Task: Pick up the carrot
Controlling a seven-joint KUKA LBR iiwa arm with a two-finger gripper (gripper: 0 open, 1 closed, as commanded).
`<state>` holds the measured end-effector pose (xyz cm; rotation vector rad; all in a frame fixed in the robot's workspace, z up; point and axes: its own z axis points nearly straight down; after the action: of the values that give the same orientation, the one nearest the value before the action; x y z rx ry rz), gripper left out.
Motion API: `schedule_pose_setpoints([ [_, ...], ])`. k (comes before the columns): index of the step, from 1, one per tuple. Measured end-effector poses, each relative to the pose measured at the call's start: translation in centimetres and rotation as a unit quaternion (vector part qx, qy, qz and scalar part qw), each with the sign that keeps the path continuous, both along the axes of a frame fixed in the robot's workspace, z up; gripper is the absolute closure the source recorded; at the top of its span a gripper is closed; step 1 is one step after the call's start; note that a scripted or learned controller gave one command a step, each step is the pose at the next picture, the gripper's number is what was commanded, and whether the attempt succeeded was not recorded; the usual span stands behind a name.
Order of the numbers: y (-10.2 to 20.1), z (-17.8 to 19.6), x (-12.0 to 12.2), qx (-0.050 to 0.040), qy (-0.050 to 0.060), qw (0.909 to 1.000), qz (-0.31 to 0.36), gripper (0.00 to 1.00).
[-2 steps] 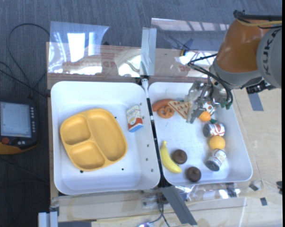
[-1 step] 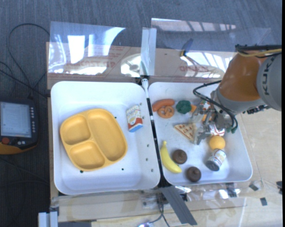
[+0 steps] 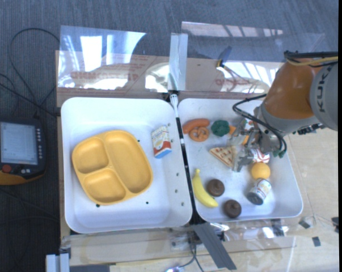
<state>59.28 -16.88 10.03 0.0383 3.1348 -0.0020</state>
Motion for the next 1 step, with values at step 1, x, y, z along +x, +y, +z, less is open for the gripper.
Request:
schedule_pose_setpoints([
  [1,7.09,12.42,2.61,0.0008,-0.005,0.9999,-0.016,1.00],
])
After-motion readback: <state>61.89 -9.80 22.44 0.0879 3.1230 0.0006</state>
